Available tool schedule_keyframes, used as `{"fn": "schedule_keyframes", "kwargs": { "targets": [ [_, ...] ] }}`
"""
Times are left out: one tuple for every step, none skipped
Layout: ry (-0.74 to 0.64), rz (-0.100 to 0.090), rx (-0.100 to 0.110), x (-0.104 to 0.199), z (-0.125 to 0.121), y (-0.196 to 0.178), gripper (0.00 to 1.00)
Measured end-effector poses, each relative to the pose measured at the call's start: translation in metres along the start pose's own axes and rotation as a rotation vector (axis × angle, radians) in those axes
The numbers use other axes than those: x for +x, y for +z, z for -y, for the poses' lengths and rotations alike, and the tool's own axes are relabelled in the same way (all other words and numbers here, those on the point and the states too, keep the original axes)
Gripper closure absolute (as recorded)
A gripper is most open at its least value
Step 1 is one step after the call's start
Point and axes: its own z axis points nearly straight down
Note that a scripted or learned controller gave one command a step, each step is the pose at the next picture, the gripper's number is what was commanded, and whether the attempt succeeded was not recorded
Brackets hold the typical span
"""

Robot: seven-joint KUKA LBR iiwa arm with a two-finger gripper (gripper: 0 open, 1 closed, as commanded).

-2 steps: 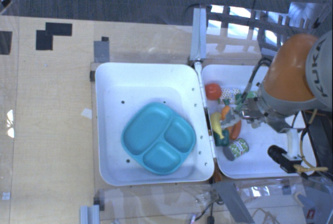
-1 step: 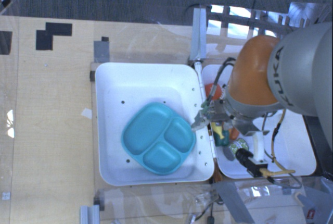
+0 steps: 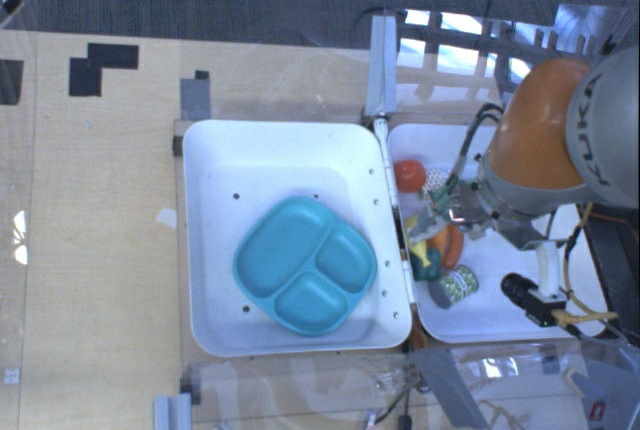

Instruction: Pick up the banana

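Here fingers (image 3: 440, 218) low in right bin (image 3: 500, 318) — over banana (image 3: 418, 240), toys.

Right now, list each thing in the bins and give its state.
Blue divided plate: flat in the left bin, nothing on it.
Red item: loose in the right bin.
Can: on its side.
Banana: in the toy pile, partly hidden.
Gripper: low over that pile.

I see a teal divided plate (image 3: 305, 264) in the white left bin (image 3: 215, 218). Just beyond the fingers sits a red ball (image 3: 409, 175); beside them something orange (image 3: 454, 245) and yellow-green (image 3: 424, 258), with a green-patterned can (image 3: 455, 285) nearer.
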Motion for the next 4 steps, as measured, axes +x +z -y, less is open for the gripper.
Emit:
{"fn": "schedule_keyframes", "kwargs": {
  "targets": [
    [-0.205,-0.001,0.002,0.031,0.01,0.001,0.0],
    [-0.206,0.0,0.001,0.022,-0.042,0.001,0.0],
    [-0.347,-0.001,0.001,0.033,0.01,0.0,0.0],
    [-0.378,0.0,-0.001,0.0,-0.047,0.0,0.0]
  ]
}}
